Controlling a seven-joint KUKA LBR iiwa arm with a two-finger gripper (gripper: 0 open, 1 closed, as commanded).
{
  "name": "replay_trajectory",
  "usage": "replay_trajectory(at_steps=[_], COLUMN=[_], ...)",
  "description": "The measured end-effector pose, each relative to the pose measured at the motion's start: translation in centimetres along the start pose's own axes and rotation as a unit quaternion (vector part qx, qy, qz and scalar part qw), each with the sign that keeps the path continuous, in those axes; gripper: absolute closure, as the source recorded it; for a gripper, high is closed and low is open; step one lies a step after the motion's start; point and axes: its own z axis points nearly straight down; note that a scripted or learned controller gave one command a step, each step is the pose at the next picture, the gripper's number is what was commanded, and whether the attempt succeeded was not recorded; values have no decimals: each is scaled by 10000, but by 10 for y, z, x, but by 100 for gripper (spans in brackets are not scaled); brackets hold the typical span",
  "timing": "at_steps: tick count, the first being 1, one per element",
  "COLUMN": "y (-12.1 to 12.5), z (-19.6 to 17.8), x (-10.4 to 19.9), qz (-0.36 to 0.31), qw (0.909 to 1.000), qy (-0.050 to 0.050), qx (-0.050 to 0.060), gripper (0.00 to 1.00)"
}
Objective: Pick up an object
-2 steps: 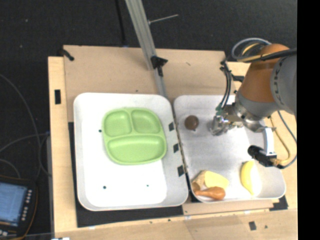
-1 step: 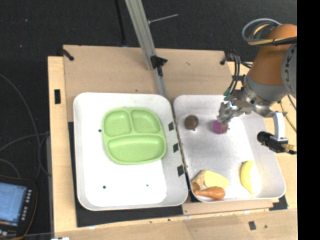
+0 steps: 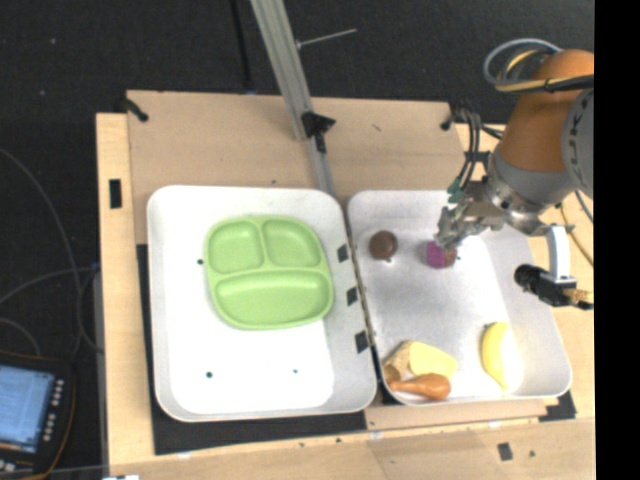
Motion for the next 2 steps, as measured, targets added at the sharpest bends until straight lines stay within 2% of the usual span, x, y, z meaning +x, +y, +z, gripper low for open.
replay_trajectory(at_steps=[1, 2], y=[-7, -25], z=[-7, -4], x=[52, 94], qz=[-16, -12], qw=[10000, 10000], qy=[16, 14], qx=[-1, 6], gripper=[100, 100])
